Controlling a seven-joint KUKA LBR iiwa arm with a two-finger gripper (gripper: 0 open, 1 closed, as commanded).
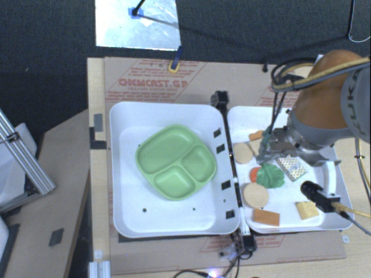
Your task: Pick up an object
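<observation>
The gripper (268,155), its state impossible to tell, sits low at right-centre of the frame above the green toy (271,176) among crowded pieces, so a grab could knock the round biscuit (255,196).

The brown board (156,81) under the bins bears red lettering that seems to read "GENCAST", the smaller lines unreadable.

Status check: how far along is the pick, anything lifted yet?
Done: the arm has reached over the right bin, with the gripper low among the items, beside the green leafy piece. In hand: nothing visibly held; the fingers are hidden. Left: grasp and lift. The tan disc, orange block and yellow wedge lie on the bin floor.
</observation>
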